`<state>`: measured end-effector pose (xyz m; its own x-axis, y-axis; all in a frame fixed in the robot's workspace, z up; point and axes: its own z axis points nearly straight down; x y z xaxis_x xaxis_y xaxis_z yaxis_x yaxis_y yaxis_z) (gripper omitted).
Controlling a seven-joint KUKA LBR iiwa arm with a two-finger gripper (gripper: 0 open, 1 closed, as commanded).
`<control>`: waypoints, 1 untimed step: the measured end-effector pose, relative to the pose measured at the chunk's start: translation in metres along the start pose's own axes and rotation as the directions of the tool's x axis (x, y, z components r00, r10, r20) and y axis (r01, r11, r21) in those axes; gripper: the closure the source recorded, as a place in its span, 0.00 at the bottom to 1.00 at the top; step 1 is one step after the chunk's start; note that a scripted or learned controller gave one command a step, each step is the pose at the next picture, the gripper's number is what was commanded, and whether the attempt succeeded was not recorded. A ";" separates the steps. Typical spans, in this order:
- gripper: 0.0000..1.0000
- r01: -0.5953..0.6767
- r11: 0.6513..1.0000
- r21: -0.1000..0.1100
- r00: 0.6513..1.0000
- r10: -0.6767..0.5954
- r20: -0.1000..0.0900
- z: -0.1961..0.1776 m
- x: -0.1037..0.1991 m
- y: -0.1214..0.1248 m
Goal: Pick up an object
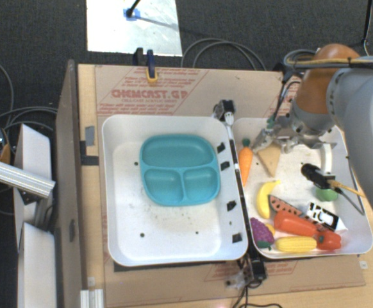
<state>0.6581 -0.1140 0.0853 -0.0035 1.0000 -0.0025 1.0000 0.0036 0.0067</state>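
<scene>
Pincer point(271, 138): low over the far end of the right-hand bin point(364, 239), at the tip of the grey arm; whether it is wide or narrow cannot be told, and nothing is seen held.

Right-hand bin, near to far:
- 1 yellow corn cob point(295, 244), against the near rim.
- 1 purple grape bunch point(261, 231), just left of the cob.
- 1 red-orange vegetable point(298, 226), touching the cob.
- 1 black-and-white block point(322, 216), beside the vegetable.
- 1 watermelon slice point(281, 206).
- 1 banana point(265, 197), just beside the slice.
- 1 carrot point(245, 163), along the left wall.
- 1 pale wedge point(270, 161), right below the pincer.

Left-hand bin point(125, 204): 1 teal plate point(179, 170) with 3 compartments, flat.

Table point(174, 95): brown printed board under both bins; 1 blue-and-yellow clamp point(150, 66) at its far edge.

Floor beyond: 1 silver sheet point(148, 24).
</scene>
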 end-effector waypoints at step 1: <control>1.00 0.004 1.000 0.002 1.000 -0.004 -0.001 -0.011 0.002 -0.001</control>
